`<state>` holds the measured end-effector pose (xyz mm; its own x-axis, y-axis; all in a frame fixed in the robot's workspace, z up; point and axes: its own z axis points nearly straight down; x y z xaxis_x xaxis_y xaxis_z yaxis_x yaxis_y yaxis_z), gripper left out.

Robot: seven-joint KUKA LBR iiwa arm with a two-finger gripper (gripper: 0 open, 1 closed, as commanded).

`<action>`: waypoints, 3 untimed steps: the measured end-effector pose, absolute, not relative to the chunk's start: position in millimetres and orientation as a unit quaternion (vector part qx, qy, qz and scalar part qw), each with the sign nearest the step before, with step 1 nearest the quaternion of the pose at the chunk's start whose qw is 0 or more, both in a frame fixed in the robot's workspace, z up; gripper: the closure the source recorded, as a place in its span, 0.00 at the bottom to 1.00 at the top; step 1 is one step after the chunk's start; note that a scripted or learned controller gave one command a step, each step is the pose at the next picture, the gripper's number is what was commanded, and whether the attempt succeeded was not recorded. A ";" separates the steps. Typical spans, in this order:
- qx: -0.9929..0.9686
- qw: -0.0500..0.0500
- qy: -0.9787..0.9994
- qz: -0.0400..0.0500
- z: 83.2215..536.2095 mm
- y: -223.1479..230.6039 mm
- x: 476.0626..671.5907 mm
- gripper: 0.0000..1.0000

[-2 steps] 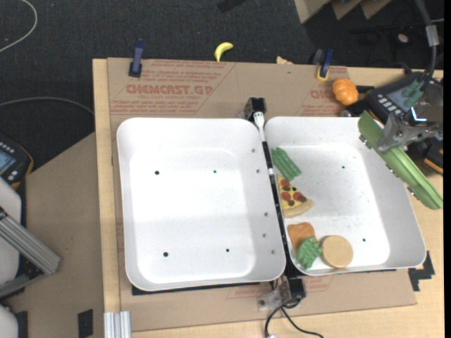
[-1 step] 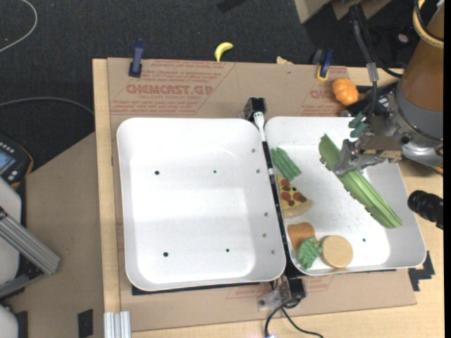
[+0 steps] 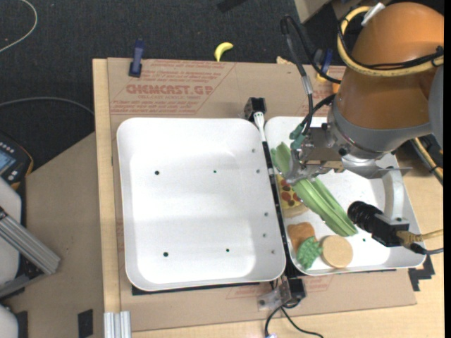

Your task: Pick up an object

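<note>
1. A long green stalk [image 3: 325, 204] lies slantwise in the right bin [image 3: 373, 265], running from upper left to lower right at centre-right of the frame. Its upper end lies just under the gripper [image 3: 310, 162].
2. Other things crowd the bin's left side. A pale green leafy piece [image 3: 282, 157] lies against the left wall, with a red and yellow piece [image 3: 289, 194] below it, just beside the stalk.
3. Lower down, a brown piece [image 3: 301, 231], a ruffled green piece [image 3: 308, 253] and a round tan disc [image 3: 337, 251] sit close together near the bottom rim. The ruffled piece touches the disc.
4. Room in this bin is tight along the left wall and bottom edge. The bare white floor showing is a strip to the right of the stalk.
5. The left bin [image 3: 197, 196] shows its whole white floor, wide and open. Its right wall runs alongside the right bin's left wall.
6. The arm [image 3: 391, 62] comes in from the upper right, its orange band over the right bin's upper half. The wrist points down and left.
7. Seen from above, the gripper gives no clear sight of its state: it cannot be told whether it is wide, narrow or holding anything.
</note>
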<state>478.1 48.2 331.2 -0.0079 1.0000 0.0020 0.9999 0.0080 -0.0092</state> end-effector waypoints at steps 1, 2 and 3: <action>-0.705 0.000 -0.709 -0.002 388.4 87.8 479.2 1.00; -0.705 0.000 -0.709 -0.001 409.6 138.6 478.8 1.00; -0.706 0.000 -0.708 -0.001 424.8 179.7 493.6 1.00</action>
